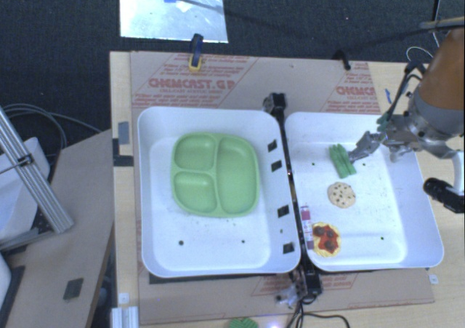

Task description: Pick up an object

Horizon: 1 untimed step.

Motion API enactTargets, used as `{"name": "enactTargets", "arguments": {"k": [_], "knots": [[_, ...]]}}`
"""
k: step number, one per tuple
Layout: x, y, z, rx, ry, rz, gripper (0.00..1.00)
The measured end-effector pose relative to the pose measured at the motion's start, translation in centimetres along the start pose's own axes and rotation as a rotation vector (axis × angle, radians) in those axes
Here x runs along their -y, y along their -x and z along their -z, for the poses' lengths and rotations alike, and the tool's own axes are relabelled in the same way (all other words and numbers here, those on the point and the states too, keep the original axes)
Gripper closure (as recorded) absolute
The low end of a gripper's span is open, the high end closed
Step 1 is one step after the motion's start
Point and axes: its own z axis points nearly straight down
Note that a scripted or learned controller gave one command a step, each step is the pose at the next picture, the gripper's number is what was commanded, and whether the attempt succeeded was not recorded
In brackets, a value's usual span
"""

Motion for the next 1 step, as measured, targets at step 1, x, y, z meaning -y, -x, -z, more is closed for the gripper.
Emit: {"name": "enactTargets", "arguments": {"k": [1], "knots": [[-4.5,1.37,-8.14,0.001,-0.002,0.002,0.0]]}}
